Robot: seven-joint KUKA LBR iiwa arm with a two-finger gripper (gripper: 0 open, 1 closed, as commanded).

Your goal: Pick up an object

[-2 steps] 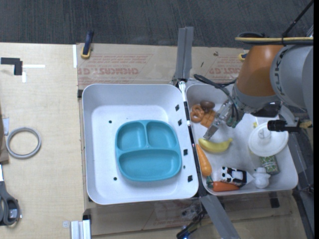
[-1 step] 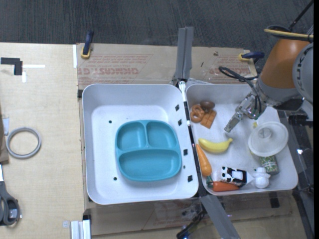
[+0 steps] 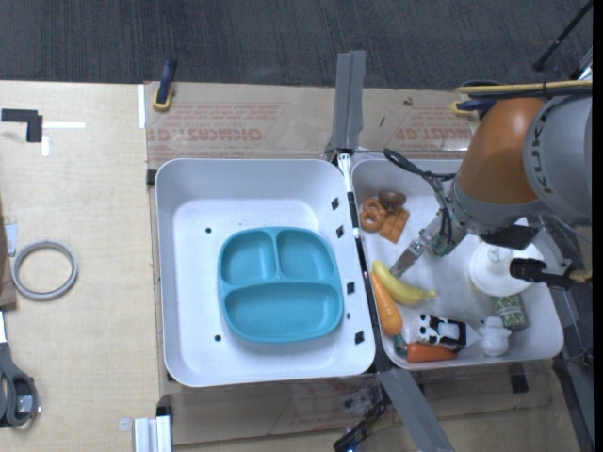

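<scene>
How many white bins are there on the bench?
2. The left bin holds a blue divided plate. The right bin, touching its side, holds toy food such as a banana, with the arm above it. More bins could lie outside the picture.

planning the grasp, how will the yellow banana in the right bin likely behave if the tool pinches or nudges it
The banana looks smooth and glossy, so it may slip in a pinch. Its curved, rounded body could pivot or roll when nudged. It lies against the orange carrot, so a push would probably move both.
</scene>
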